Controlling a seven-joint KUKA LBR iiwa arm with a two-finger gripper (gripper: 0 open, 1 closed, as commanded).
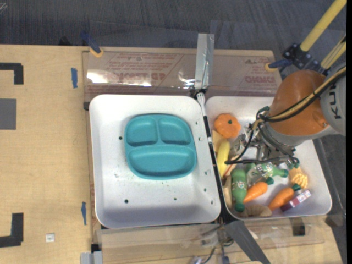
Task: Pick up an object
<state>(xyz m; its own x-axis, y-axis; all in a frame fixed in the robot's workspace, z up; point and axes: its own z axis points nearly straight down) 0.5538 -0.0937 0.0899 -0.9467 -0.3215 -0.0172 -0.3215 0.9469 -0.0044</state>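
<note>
The counter is a pale wooden surface carrying 2 shallow white bins side by side. The left bin holds 1 item: a teal divided plate with 3 compartments, lying flat near the bin's middle.

The right bin holds a cluster of toy food, and all positions below are given relative to the teal plate. An orange pumpkin lies to the right of the plate, just past the wall between the bins, near the bin's far side. A yellow banana lies below the pumpkin along the dividing wall. A green vegetable sits further right and toward the near edge, with a carrot touching it on its right. A second carrot lies further right again, beside a small purple and white item near the bin's near right corner. A yellow corn piece sits just above that item.

The arm, with its orange band, reaches in from the right and hangs over the right bin. The end effector is low among cables and the toy pile, just above the green vegetable and first carrot. How far it is opened cannot be told, and no item can be confirmed in its hold.
</note>
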